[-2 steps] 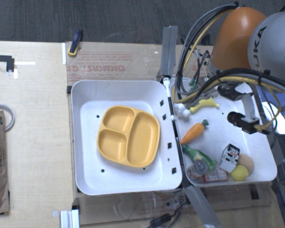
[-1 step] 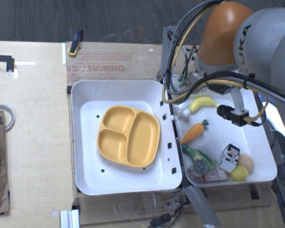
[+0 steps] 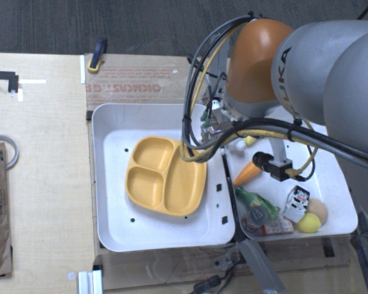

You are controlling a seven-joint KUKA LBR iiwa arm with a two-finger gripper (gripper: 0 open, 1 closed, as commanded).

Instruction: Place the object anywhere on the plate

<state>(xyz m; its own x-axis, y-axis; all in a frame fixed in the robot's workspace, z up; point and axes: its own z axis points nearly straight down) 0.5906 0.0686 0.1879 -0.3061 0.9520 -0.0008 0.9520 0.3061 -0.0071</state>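
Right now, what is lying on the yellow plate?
Nothing rests on the visible sections of the yellow plate. The cables cover its upper right edge, so that part is hidden.

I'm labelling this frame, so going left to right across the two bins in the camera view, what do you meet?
Yellow divided plate → orange carrot → green bottle → small white carton → yellow lemon, with a tan egg-like ball just behind it.

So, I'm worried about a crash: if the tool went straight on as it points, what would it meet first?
Probably the bins' shared rim, beside the yellow plate; cables hide much of the tool, so depth is unclear.
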